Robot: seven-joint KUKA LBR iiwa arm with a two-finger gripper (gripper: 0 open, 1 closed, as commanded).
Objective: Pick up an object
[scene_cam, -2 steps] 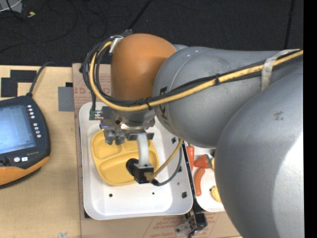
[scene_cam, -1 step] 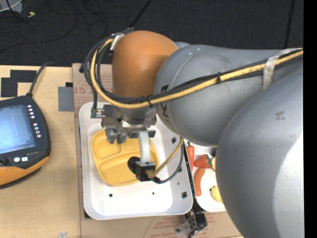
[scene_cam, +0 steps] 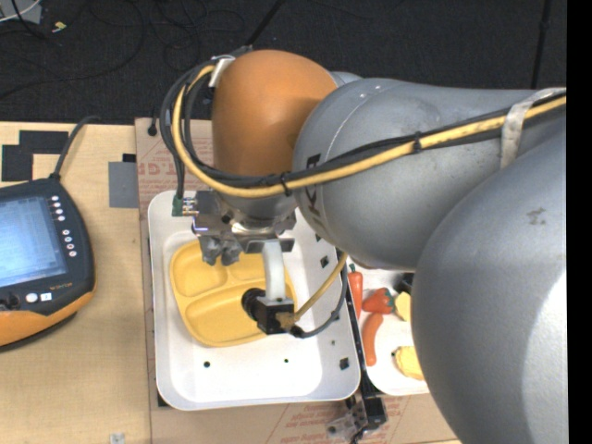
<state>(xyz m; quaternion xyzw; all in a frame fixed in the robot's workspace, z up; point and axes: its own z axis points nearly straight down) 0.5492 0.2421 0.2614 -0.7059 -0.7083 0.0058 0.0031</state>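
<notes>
Lying under the claw (scene_cam: 223, 251) is a yellow tray (scene_cam: 209, 316); whether the claw is spread is unclear.

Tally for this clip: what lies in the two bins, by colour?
Yellow: 2, tray and yellow piece
Orange: 2, upper stick and lower stick
Red: 1, red piece
Total: 5 in sight; the arm covers part of the right bin.

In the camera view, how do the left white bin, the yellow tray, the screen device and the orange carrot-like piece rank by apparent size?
1. left white bin.
2-3. yellow tray and screen device: alike; arm hides part of the tray, the frame edge cuts the device, so unranked.
4. orange carrot-like piece.
</notes>
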